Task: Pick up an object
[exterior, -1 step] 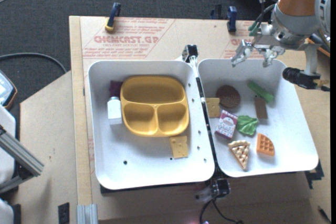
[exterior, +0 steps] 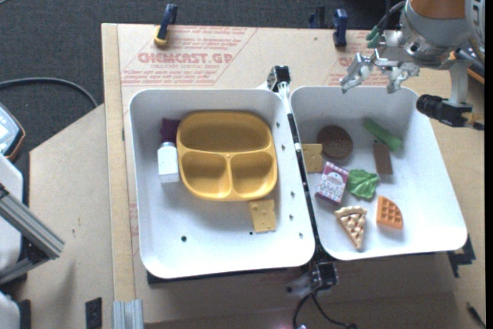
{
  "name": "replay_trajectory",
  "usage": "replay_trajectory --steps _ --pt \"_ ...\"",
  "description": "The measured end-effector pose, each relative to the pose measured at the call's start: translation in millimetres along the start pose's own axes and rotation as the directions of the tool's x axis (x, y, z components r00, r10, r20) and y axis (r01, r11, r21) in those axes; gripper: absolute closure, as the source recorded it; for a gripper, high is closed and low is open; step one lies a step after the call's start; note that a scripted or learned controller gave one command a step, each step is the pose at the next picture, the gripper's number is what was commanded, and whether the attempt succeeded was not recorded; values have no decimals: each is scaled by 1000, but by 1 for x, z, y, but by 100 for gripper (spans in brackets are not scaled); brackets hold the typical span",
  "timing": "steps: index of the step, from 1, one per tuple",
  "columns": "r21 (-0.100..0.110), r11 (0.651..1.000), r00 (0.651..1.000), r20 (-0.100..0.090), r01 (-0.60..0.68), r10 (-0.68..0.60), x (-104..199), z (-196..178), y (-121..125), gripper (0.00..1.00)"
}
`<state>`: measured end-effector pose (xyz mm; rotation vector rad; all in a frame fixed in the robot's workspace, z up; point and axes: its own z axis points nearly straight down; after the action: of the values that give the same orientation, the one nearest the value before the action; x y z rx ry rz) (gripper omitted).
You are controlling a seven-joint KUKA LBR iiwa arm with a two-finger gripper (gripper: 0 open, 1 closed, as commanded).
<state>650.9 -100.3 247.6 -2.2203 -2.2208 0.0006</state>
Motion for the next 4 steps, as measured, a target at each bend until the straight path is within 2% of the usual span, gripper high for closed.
replay_trajectory --steps 1,3,4 --pt "5 1000 1000 0 0 0 1 43 1 0" --pt "7 1000 1000 -1 0 0 8 159 -5 0" --pt "-2 1000 1000 1 -1 1 7 143 -2 100"
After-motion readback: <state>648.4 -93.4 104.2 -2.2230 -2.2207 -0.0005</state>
